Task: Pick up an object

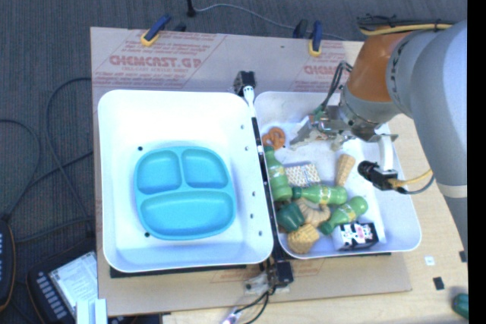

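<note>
Yellow cone [345,168] — long axis near-vertical, tip down.

The arm [440,80] is a thick, rounded tube with a smooth pale grey shell that catches a soft sheen. Above the wrist runs a broad orange band [372,72], glossy and curved like the casing around it. Below it sits a darker metal wrist block, from which the slim silvery claw [313,127] projects. Thin black cables loop beside the wrist, and a yellow cable [416,182] trails off a black fitting.
</note>
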`<state>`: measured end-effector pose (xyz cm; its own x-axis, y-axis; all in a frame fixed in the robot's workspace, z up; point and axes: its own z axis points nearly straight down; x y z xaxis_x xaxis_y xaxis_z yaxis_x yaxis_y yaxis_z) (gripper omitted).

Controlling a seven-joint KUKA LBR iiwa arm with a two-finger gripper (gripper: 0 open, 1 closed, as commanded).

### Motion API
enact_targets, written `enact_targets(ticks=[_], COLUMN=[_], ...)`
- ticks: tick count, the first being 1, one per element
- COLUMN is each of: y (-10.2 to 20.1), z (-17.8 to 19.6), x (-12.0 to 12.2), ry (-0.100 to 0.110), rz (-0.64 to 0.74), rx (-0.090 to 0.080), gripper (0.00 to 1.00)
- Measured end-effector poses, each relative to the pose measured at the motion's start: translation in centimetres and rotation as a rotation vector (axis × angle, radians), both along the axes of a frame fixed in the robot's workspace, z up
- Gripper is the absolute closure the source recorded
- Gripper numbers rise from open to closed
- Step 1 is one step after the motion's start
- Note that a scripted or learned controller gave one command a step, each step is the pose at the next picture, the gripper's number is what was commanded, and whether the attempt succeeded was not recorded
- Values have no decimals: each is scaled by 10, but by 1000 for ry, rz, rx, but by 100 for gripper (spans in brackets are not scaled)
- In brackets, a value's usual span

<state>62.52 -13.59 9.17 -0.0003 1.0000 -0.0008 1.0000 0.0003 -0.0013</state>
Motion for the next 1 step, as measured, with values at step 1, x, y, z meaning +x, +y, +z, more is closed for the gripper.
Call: enact_targets(ticks=[1], y=[-4], z=[-4], x=[34], ry=[49], rz=[-8], rx=[9], gripper=[0])
